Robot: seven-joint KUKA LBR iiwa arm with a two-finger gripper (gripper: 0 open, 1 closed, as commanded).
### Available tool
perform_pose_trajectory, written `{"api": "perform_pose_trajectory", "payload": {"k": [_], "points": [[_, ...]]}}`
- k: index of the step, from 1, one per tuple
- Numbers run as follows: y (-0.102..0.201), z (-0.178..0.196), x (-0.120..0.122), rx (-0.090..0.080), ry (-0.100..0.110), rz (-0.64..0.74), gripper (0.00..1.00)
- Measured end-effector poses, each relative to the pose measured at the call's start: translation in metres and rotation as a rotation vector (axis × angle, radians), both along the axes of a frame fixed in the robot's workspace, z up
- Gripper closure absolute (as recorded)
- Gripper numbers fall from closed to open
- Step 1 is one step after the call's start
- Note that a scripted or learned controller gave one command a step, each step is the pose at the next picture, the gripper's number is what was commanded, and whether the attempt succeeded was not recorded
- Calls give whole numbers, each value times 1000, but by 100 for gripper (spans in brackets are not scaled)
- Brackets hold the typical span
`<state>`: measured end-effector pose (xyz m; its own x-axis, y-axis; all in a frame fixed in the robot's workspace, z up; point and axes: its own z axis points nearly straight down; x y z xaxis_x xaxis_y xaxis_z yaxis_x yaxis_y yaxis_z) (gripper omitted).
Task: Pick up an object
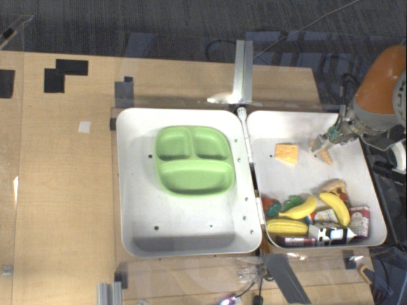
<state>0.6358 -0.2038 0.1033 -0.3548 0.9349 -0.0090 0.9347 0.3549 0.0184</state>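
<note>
My gripper [322, 151] hangs over the back right part of the right bin [305, 127]. It is open, and nothing sits between its two tan-tipped fingers [327, 157]. An orange cheese wedge [286, 153] lies alone on the bin floor, just left of the gripper. Along the bin's front edge is a pile: several yellow bananas [303, 209], a red piece [270, 204], a green piece [294, 201], a black and white bottle [331, 235], a red and white packet [360, 221] and a brown pastry [334, 186].
A green divided plate [193, 159] lies in the middle of the left bin [140, 234]. A metal post [244, 72] stands behind the ridge between the two bins. The arm's orange band [381, 84] is at the right edge.
</note>
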Motion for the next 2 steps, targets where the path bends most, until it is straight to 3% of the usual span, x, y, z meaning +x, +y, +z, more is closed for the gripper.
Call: {"api": "perform_pose_trajectory", "payload": {"k": [1, 2], "points": [[62, 73, 8, 6, 13, -276, 100], [131, 102, -29, 6, 14, -269, 100]]}}
